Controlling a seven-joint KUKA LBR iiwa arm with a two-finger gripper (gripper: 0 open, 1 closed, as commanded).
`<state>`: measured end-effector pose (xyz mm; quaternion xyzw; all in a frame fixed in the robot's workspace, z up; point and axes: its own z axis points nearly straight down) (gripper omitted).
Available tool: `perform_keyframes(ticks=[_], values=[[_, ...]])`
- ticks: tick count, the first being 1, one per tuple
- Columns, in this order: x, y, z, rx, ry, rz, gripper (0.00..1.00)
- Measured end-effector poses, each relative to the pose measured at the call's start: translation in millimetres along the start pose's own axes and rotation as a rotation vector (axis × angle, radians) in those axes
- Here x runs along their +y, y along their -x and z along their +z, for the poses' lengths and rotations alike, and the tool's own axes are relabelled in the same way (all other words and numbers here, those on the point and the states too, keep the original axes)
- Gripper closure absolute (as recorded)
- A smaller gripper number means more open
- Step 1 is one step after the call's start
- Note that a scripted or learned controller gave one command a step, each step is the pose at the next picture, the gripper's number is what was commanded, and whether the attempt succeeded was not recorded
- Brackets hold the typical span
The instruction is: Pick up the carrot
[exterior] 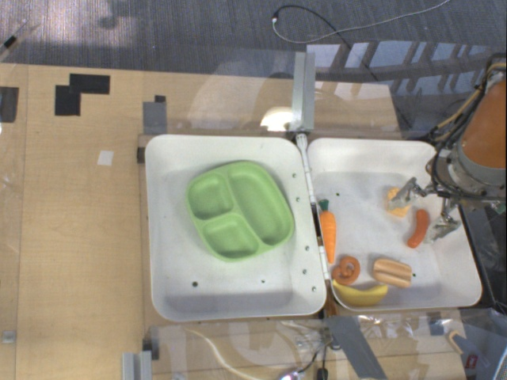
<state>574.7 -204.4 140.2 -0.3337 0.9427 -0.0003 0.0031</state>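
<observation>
The carrot (327, 233), orange with a green top, lies lengthwise against the left wall of the right bin (372, 165), its tip toward the front. My gripper (426, 208) hangs over the right side of that bin, well to the right of the carrot. It is open, with one finger (407, 189) by a small yellow piece (397, 202) and the other (445, 225) just right of a red sausage (417, 229). Nothing is gripped between the fingers.
Near the right bin's front lie an orange ring-shaped pastry (345, 270), a banana (361, 294) and a bread roll (392, 271). The left bin (170, 275) holds a green divided plate (238, 210). A metal post (303, 93) stands behind the bins' divider.
</observation>
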Motion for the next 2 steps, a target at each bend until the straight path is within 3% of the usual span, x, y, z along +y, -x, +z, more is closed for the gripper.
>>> perform_keyframes(ticks=[1,2], values=[[0.0,0.1,0.0,0.000,0.000,0.000,0.00],[17.5,-22.2,-18.9,0.001,0.001,-0.314,0.00]])
